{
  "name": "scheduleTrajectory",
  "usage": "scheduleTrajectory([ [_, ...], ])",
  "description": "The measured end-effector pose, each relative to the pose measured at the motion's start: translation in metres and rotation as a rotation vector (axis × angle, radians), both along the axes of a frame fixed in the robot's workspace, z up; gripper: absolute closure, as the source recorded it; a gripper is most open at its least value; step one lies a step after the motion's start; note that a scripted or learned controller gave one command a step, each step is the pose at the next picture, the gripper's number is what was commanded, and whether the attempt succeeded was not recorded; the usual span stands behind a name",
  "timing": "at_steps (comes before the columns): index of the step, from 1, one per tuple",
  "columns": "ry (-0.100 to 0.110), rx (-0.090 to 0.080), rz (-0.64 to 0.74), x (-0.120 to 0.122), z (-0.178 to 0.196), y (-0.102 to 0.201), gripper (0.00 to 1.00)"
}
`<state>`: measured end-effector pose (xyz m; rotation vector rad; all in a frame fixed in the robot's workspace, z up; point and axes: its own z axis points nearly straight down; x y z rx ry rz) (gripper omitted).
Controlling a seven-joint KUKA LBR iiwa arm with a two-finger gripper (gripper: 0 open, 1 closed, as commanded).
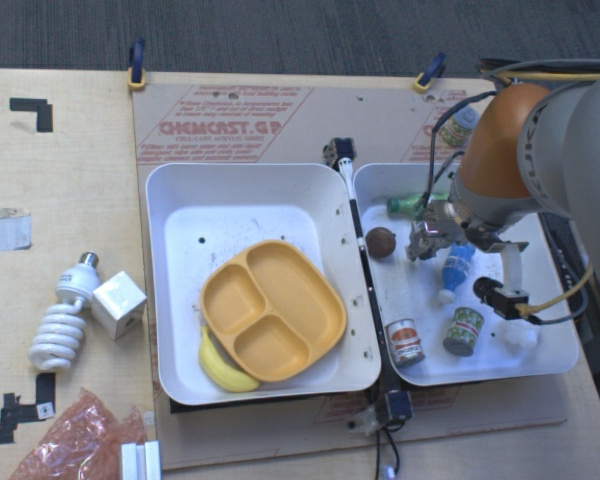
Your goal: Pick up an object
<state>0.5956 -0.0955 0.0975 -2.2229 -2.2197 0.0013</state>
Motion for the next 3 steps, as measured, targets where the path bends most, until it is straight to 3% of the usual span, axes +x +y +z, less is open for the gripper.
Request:
scheduleTrajectory([
  [1,-0.002,-0.001,0.000,0.032,0.058,-0.036,0.00],
  [2,0.000,0.000,0.000,-0.012,-0.005,-0.001,0.00],
  [3,-0.001,-0.001,0.004,0.063,0.101,-0.032,0.00],
])
